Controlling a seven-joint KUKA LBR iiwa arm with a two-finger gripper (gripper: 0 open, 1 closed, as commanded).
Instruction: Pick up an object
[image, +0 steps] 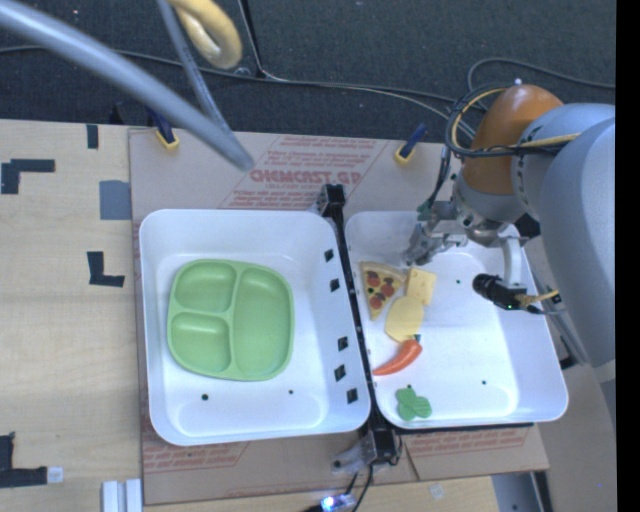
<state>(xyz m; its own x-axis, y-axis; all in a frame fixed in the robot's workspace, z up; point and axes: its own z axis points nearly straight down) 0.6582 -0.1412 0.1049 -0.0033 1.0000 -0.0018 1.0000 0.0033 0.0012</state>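
Note:
In the right bin lie a pizza slice, a pale yellow cheese wedge, a yellow chip-like piece, a red-orange chili pepper and a green broccoli piece. My gripper hangs low over the bin's back part, just above the cheese wedge and to the right of the pizza slice. Its fingers point down and to the left, and nothing shows between them.
The left bin holds a green divided plate. A black divider runs between the bins. Cables hang off the wrist over the right bin. A grey pole crosses the top left.

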